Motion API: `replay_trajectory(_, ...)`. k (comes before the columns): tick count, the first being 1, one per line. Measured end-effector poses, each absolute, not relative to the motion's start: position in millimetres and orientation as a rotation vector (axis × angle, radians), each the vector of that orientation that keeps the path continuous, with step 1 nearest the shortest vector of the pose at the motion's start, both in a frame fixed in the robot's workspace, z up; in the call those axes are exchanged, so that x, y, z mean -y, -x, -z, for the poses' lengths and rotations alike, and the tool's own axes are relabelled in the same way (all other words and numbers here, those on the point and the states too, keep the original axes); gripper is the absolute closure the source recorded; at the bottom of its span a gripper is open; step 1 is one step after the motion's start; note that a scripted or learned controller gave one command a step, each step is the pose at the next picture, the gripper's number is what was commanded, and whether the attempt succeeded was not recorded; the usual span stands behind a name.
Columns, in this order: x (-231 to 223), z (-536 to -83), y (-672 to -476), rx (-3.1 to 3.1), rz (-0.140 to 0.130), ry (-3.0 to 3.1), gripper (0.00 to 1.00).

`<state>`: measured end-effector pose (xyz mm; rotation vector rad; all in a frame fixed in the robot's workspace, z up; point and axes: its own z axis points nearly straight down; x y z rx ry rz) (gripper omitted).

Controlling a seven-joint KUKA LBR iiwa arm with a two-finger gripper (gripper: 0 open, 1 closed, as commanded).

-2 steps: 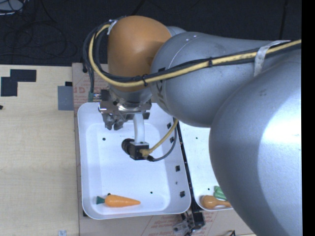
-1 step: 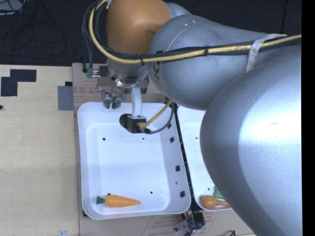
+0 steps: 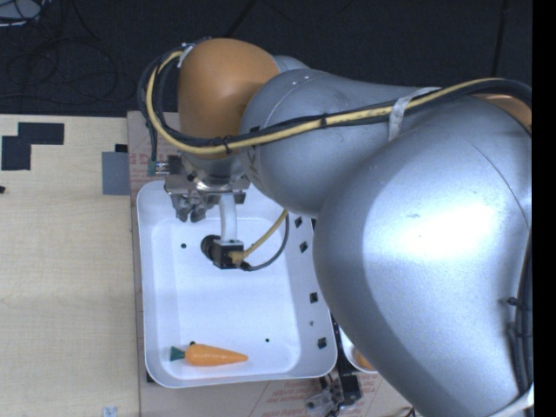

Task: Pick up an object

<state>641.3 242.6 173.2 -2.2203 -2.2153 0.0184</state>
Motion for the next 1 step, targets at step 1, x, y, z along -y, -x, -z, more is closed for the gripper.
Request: replay_trajectory(1, -148.3, -120.9, -642.4, 2.210, -0.017, 2.227, 1.00)
